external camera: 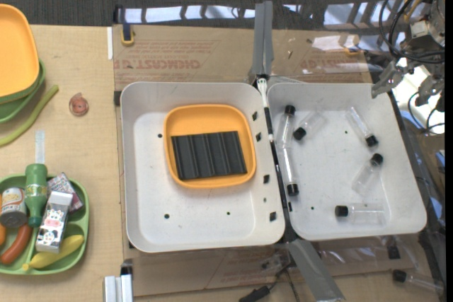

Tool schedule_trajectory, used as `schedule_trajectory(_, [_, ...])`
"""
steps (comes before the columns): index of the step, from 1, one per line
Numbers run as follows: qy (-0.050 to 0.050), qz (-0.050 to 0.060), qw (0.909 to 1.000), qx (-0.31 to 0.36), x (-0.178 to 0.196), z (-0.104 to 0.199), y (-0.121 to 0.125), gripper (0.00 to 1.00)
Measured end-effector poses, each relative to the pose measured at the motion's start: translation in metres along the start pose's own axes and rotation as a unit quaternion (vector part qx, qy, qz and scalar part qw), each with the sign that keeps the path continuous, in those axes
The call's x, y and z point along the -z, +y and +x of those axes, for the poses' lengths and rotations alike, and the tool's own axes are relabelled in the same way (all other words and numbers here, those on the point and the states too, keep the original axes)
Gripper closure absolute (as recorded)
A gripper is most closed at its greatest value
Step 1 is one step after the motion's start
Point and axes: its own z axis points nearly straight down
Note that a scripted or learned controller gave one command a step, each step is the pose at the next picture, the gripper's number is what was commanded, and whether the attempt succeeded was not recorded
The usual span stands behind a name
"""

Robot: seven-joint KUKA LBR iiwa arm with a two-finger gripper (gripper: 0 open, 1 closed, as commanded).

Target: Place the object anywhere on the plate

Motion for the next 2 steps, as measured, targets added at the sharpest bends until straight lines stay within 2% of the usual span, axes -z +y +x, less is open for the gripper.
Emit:
schedule_trajectory(1, [0.0, 0.001, 0.9889, 0.148, -0.004, 0.012, -0.005, 0.0])
schedule_trajectory(2, [-0.001, -0.001, 0.9515, 0.307, -0.055, -0.011, -0.013, 0.0])
